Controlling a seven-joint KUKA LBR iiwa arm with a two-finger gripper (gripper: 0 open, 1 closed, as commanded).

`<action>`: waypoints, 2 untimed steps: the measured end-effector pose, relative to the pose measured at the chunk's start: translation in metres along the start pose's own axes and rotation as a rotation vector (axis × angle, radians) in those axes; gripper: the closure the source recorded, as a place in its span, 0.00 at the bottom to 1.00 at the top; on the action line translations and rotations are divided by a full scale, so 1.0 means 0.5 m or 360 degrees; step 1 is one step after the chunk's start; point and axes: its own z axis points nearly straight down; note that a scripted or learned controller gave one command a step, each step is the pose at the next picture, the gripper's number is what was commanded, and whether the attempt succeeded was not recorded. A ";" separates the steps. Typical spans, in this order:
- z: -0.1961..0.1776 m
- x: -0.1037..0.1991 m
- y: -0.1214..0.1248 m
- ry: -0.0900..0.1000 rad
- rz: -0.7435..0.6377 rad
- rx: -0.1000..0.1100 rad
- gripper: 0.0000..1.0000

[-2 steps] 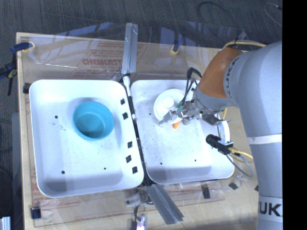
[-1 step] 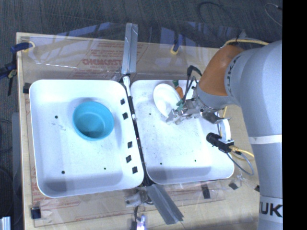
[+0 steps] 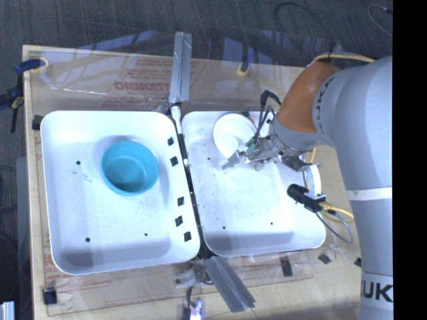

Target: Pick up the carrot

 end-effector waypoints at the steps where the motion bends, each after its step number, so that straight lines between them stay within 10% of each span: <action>1: -0.074 0.070 0.086 -0.0011 -0.0166 -0.0025 0.00; 2: -0.236 0.009 0.116 -0.0019 -0.0433 -0.0030 0.00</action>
